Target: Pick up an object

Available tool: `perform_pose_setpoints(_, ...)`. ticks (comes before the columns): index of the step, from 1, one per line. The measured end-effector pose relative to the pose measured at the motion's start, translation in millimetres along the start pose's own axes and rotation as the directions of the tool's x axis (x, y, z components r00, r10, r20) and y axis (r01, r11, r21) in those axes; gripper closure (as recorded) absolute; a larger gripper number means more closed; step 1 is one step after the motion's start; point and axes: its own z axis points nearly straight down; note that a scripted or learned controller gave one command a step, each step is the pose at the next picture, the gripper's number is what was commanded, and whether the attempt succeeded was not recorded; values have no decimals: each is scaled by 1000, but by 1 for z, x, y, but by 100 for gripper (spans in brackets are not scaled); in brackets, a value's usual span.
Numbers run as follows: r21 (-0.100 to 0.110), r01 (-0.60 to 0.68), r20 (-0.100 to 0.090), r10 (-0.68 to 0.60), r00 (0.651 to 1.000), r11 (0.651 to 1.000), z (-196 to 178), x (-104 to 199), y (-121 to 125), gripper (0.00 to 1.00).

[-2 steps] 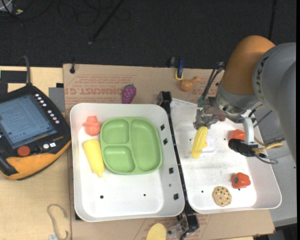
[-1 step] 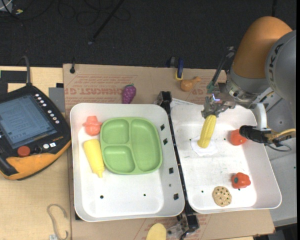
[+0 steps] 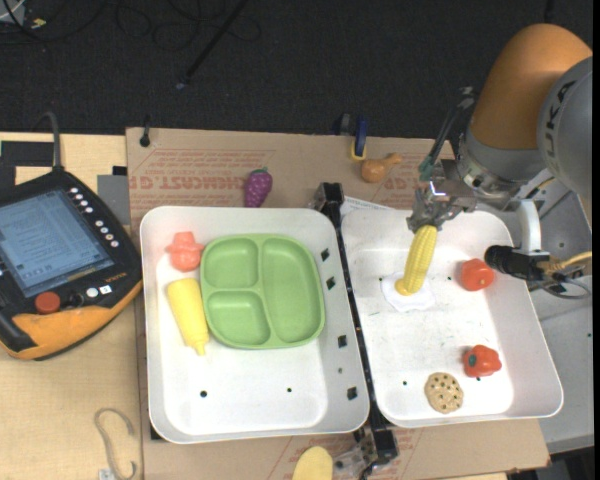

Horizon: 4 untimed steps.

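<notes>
A yellow corn cob (image 3: 418, 259) hangs tilted over the right bin (image 3: 540, 338), its top end between the fingers of my gripper (image 3: 428, 220), which is shut on it. The cob's lower tip sits at a small white scrap (image 3: 408, 298) on the bin floor. Also in the right bin are a red-orange tomato (image 3: 474, 274), a red pepper (image 3: 483, 361) and a round cookie (image 3: 443, 392).
The left bin (image 3: 240, 398) holds a green divided plate (image 3: 260, 291), a yellow bottle-like piece (image 3: 188, 313) and a pink-orange toy (image 3: 183, 251). Behind the bins lie purple grapes (image 3: 258, 186) and an orange pear-like toy (image 3: 379, 167). A teach pendant (image 3: 50, 258) lies at left.
</notes>
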Motion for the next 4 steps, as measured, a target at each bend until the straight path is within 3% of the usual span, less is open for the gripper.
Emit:
perform_pose_setpoints(2,8,0,-1,0,1000,1000,8,7,-95,100)
perform_pose_setpoints(3,7,-2,-2,2,1000,1000,5,28,-147,100)
perform_pose_setpoints(4,4,-5,-1,5,1000,1000,-2,26,-154,100)
